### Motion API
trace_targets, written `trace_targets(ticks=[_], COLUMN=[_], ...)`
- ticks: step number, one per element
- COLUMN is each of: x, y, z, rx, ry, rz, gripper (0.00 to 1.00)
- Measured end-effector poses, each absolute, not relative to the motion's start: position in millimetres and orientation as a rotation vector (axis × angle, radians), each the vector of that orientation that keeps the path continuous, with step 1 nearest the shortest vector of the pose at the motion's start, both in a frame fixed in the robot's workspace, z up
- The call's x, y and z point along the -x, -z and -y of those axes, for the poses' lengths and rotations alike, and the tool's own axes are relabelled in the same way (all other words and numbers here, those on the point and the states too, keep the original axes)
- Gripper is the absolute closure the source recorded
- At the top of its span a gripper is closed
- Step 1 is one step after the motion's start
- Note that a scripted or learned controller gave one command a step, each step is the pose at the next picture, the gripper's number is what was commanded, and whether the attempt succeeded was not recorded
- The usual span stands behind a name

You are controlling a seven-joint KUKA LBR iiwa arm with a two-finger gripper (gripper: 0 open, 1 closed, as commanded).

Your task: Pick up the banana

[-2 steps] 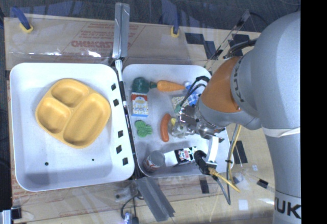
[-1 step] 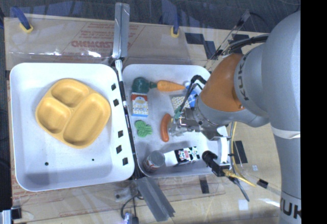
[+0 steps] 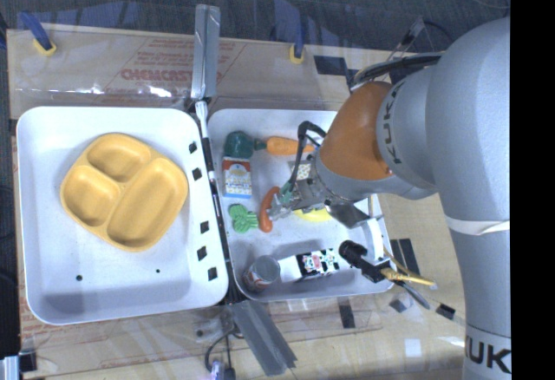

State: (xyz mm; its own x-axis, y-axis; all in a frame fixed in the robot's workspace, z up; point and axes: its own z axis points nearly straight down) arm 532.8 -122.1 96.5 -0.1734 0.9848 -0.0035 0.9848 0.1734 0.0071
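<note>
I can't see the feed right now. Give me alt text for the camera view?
The gripper is down in the right bin, with a yellow banana partly hidden just beside it under the wrist. Around it lie a carrot, a green bottle and a silver can. The left bin holds a yellow divided plate.

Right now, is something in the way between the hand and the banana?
Nothing visible is. The hand is low in the right bin, directly beside the banana, which the arm partly covers. A small red item lies at its fingertips.
</note>
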Motion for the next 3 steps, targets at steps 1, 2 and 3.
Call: trace_targets(ticks=[1, 2, 3], x=[-530.4, -566.7, -552.6], y=[-92, -92, -92], z=[121, 147, 173], rx=[-2.019, -1.790, -1.598], ry=[0.001, -0.001, 0.000], rz=[-2.408, -2.583, -2.709], gripper=[0.00, 0.00, 0.00])
